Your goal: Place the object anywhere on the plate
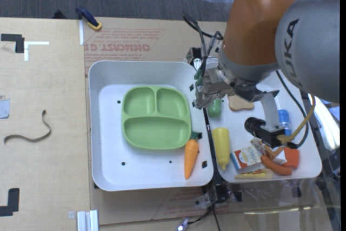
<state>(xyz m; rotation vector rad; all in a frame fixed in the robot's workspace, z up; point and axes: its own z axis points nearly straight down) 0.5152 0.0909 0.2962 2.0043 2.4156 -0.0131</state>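
Far to the gripper's left, out on the bare bench, lies a thin curved strip. Nearer, the left bin holds a green divided plate, which sits just left of the gripper and a little below it in the view, with nothing on it. A carrot lies below the gripper and slightly to its left. It rests on the bin floor just off the plate's lower right corner, with its tip pointing down the view.

The gripper hangs over the seam between the two bins, by the plate's right edge. From this angle I cannot tell whether it is open or closed.

A small green object sits right against the gripper's lower right side, just inside the right bin, and the view does not settle whether the gripper has hold of it. Below that is a yellow object, lying lengthwise along the bin's left wall. To the gripper's right lies a flat tan piece. Further right and lower are a red-and-white packet, a sausage, a blue bottle and an orange block.
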